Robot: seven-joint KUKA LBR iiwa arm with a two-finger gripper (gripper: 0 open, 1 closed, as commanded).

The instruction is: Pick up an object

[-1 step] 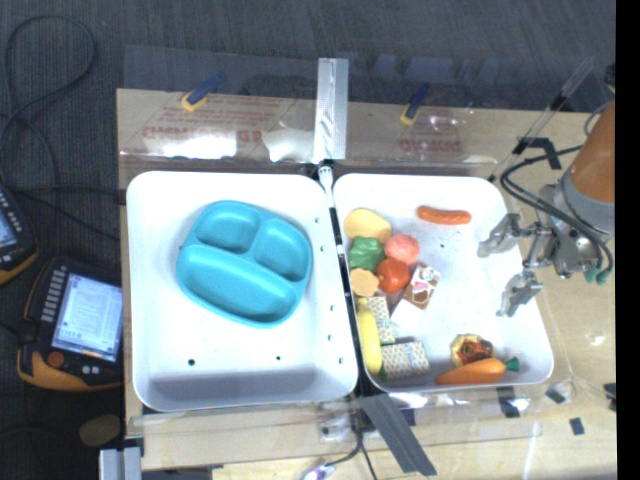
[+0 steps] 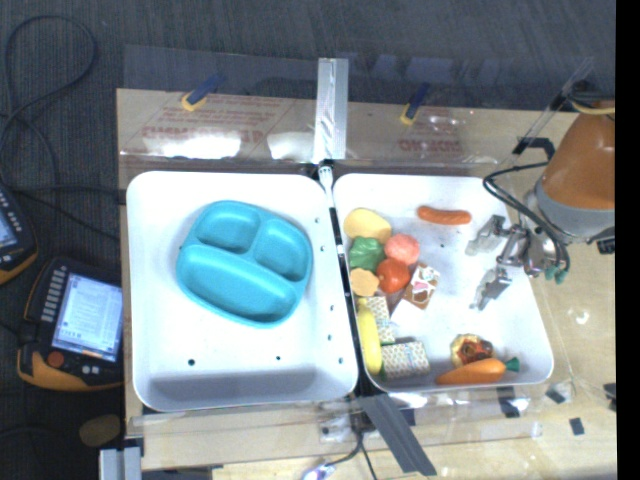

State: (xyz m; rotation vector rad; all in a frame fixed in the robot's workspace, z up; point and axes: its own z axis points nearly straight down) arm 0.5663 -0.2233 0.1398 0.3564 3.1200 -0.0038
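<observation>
The gripper (image 2: 490, 261) hangs open over the right bin (image 2: 520, 353), nothing between its fingers — bare white floor beneath. A sausage (image 2: 443, 215) lies just up-left of it; a carrot (image 2: 470, 372) rests at the bin's lower edge. Toy foods crowd the bin's left wall. A blue divided tray (image 2: 245, 260) occupies the left bin (image 2: 160, 368).
</observation>
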